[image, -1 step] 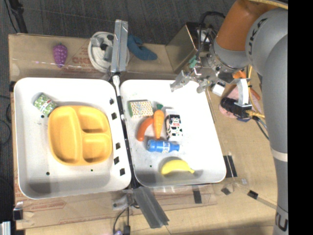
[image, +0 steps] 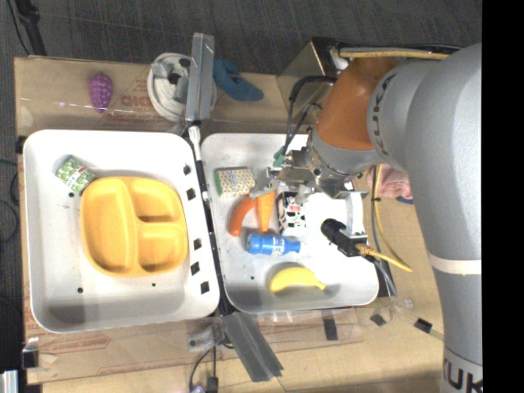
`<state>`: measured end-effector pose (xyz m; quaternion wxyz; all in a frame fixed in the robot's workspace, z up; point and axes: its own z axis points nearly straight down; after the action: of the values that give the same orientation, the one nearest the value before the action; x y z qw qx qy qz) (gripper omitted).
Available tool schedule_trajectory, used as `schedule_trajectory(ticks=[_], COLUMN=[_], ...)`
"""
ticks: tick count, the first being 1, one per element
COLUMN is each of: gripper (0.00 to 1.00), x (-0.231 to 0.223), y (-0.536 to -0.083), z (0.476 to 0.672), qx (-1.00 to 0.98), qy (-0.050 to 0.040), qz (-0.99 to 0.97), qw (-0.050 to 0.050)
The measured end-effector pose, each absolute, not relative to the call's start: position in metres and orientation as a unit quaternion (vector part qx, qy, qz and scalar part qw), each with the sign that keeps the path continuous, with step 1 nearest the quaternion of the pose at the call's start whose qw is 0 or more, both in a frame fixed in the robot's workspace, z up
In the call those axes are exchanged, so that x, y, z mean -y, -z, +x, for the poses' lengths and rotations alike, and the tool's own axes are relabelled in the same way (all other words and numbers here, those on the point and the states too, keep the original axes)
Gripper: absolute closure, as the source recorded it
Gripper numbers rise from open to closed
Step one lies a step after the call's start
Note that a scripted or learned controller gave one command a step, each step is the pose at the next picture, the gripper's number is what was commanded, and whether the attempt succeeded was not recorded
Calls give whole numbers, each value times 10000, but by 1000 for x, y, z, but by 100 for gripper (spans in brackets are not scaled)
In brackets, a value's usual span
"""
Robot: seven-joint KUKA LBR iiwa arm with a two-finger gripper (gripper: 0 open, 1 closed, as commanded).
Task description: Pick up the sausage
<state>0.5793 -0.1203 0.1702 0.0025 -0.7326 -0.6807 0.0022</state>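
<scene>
**Jaws lowered over the clutter in the right bin**

The jaws [image: 282,188] are seen low in the right bin [image: 360,281], just above the cluster of toys at its middle; whether they are spread or pressed together cannot be told, since the wrist hides them from above. The sausage [image: 241,214], an orange-red curved piece, is found just left of the jaws, lying on the bin floor and touching an orange carrot-like piece [image: 266,209] on its right side. No item is seen between the jaws.

Relative to the sausage, a black-and-white spotted carton [image: 292,215] is placed to the right, beyond the orange piece. A blue can [image: 272,243] lies on its side just below the sausage, and a yellow banana [image: 295,280] is set further below, near the bin's lower edge. A speckled sponge-like square [image: 234,180] is seen just above the sausage.

Well to the left of the sausage, in the left bin [image: 49,301], a yellow divided tray [image: 135,223] is held, with a green patterned can [image: 74,173] at its upper left corner. A purple grape bunch [image: 101,91] rests on the worktop [image: 57,80] above that bin.
</scene>
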Motion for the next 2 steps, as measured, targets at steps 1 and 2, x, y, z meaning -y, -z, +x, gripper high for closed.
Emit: schedule_trajectory(ticks=[1,2], gripper=[0,0], x=[106,94], y=[-106,-92], z=[564,556], qx=[6473,6247], qy=[24,-9], qz=[-7622,-7809], qw=[-17,19])
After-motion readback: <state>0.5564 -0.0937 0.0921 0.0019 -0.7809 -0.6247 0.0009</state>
